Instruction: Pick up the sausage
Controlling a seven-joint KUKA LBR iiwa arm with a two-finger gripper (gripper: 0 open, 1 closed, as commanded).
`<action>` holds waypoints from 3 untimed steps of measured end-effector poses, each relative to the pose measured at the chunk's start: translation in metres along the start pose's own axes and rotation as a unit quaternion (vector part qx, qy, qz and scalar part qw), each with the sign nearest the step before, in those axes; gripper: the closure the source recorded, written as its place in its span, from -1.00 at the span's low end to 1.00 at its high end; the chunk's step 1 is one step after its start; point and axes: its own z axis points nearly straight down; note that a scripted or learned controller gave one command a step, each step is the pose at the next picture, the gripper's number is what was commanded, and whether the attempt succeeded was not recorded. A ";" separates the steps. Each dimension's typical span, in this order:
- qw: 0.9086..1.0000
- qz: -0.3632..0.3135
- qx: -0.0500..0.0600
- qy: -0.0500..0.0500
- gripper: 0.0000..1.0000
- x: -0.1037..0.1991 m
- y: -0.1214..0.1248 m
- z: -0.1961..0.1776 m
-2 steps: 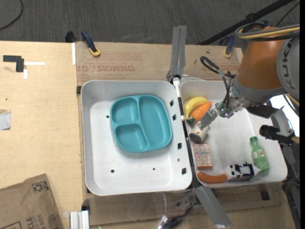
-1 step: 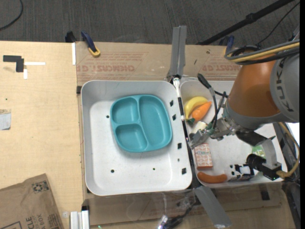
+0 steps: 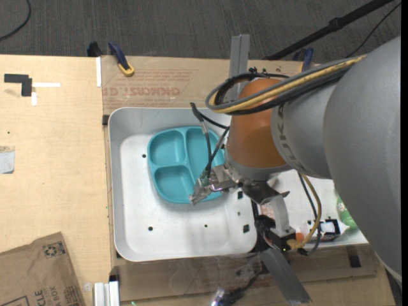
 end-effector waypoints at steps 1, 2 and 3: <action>1.000 -0.022 -0.006 0.000 -1.00 -0.002 0.010 0.073; 0.999 -0.045 -0.001 -0.001 -1.00 -0.033 0.033 -0.023; 0.983 0.181 0.000 -0.001 -1.00 -0.088 0.019 -0.023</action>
